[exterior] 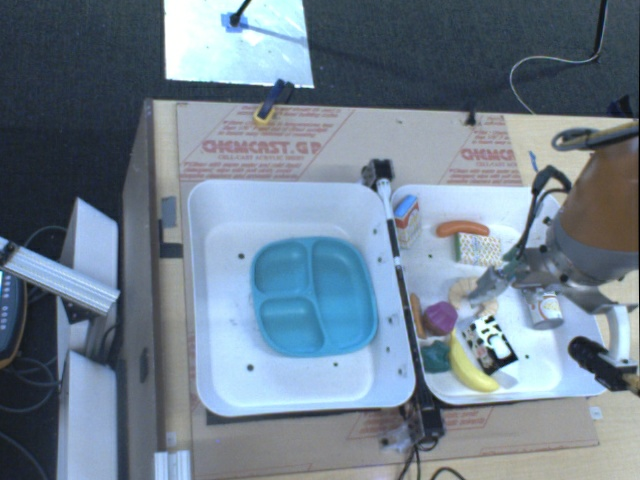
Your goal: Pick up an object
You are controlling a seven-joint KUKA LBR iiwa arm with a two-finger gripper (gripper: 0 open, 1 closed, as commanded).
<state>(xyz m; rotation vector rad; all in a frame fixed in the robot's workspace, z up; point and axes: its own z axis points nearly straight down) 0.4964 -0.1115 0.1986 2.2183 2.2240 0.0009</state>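
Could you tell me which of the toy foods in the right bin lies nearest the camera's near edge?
The yellow banana, curved along the right bin's near wall; the orange hot dog lies by the far side, and the purple piece between.

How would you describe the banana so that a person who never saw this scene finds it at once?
Start at the right white bin, the one crowded with small things. Go to its near edge, close to the divider between the two bins. The banana lies there, curved and bright yellow, between a teal piece and a black-and-white item; nothing else there is yellow.

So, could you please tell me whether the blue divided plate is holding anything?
Empty: the blue plate in the left bin shows three bare compartments.
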